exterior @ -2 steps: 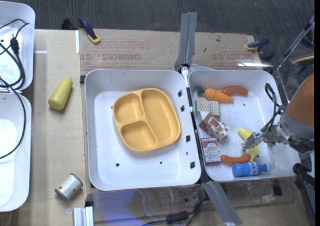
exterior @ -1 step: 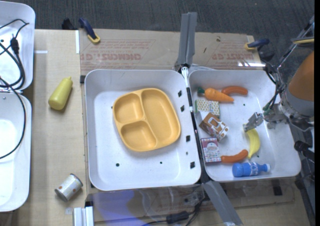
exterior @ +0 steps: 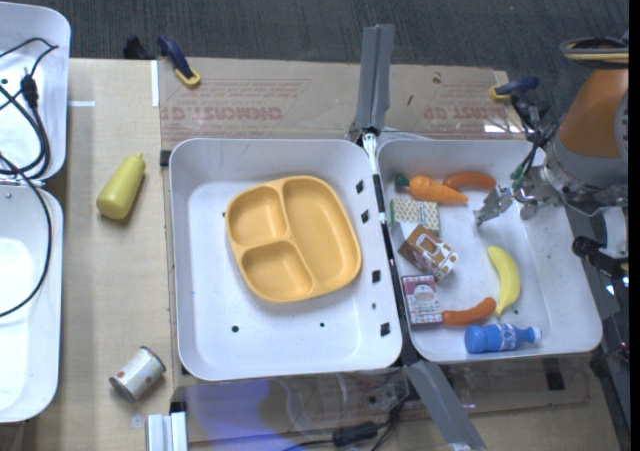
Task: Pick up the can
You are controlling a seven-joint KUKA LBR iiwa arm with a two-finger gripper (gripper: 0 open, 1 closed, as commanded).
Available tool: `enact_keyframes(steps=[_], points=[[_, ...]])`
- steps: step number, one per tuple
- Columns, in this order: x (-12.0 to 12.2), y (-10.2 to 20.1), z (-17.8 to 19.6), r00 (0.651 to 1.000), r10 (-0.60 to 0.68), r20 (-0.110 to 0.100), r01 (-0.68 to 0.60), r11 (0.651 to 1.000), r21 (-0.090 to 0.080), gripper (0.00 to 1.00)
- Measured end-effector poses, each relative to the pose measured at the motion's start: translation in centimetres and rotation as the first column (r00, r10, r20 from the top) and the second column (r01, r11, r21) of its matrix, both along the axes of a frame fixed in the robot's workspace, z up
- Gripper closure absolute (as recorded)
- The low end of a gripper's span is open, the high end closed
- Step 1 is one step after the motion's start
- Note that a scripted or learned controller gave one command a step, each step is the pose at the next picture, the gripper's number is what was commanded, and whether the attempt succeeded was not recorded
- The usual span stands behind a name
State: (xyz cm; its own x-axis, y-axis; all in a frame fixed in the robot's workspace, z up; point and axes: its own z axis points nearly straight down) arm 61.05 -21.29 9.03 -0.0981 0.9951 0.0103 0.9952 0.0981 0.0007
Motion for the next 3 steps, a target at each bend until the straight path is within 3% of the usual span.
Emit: enact_keyframes(steps=[1,2,3], points=[[3.9,0.4,0.0,0.978,-0.210,-0.008,0.210,0.978,0.005,0.00],[-3.5,0.7,0.1,0.948,-0.319,-0.006,0.319,0.948,0.000,0.00],[2.3,0.8,0.0,0.960,-0.280,-0.003,0.280,0.960,-0.002,0.00]])
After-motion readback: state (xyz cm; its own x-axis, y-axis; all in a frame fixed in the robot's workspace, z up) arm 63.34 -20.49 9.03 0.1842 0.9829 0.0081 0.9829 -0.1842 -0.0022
